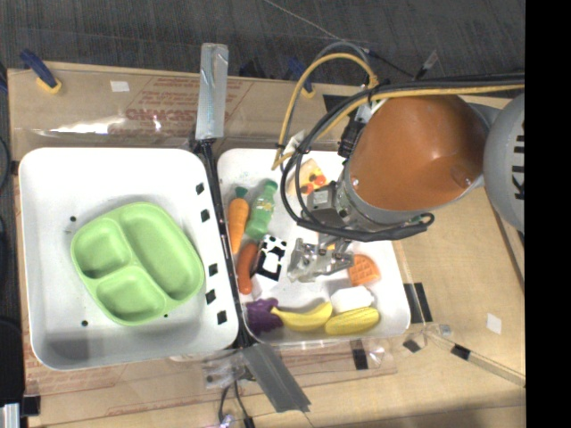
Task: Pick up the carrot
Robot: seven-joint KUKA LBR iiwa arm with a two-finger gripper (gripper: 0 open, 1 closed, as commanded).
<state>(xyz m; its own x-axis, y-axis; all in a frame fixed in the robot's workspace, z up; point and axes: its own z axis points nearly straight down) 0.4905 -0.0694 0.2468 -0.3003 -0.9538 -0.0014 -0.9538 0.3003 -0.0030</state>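
The carrot (237, 222) lies along the left wall of the right bin (401, 285), beside a green bottle (261, 209). The gripper (318, 259) hangs over the bin's middle, well right of the carrot, above a banana (303, 316). Whether it is spread or closed cannot be told. A green plate (136, 261) sits in the left bin (45, 194).

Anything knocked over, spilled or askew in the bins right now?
Nothing stands out. The carrot lies flat by the right bin's left wall, beside the green bottle; the green plate sits flat in the left bin.
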